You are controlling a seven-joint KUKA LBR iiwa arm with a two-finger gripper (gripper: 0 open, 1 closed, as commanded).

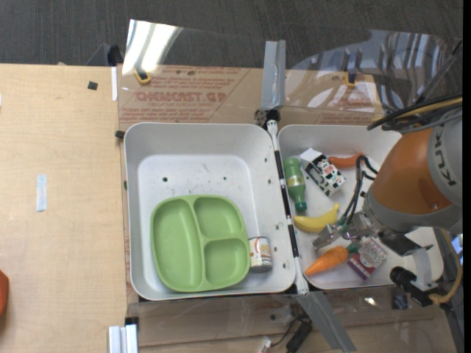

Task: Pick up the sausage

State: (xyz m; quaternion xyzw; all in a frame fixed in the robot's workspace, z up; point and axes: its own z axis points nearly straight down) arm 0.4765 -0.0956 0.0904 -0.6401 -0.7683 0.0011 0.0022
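Observation:
The sausage (343,160) is a short orange-red piece lying near the back of the right bin (294,142), partly hidden behind a black cable. My gripper (340,234) hangs low toward the front of that bin, between a banana (318,220) and a carrot (327,259). It is well in front of the sausage and apart from it. The grey arm with its orange band (412,179) covers the right side of the bin.
A green bottle (295,183) and a white printed box (324,171) lie beside the sausage. A pink packet (368,256) sits by the carrot. The left bin (147,153) holds a green divided plate (200,241) and a small can (260,254).

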